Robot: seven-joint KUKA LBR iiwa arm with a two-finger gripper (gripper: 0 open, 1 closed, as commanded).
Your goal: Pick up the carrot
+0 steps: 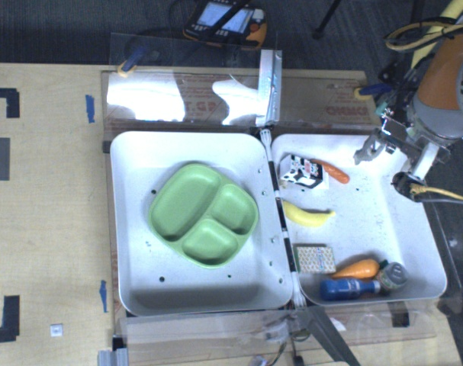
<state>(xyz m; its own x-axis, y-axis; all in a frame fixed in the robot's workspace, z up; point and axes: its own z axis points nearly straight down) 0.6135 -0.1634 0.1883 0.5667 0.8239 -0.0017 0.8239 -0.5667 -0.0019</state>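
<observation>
Flanking a wooden bench (48, 204) — two white bins (139, 280), dark carpet (63, 14) behind.

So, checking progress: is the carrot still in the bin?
In the bin. The carrot lies flat in the right bin, beside a black-and-white object.

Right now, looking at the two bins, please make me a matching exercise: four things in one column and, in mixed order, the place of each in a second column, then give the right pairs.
Things:
1. green divided plate
2. carrot
3. banana
4. blue bottle

Places:
A. near edge of the right bin
B. middle of the left bin
C. far part of the right bin, beside a black-and-white object
D. right bin, close to the wall between the bins

Pairs: 1-B, 2-C, 3-D, 4-A
</observation>
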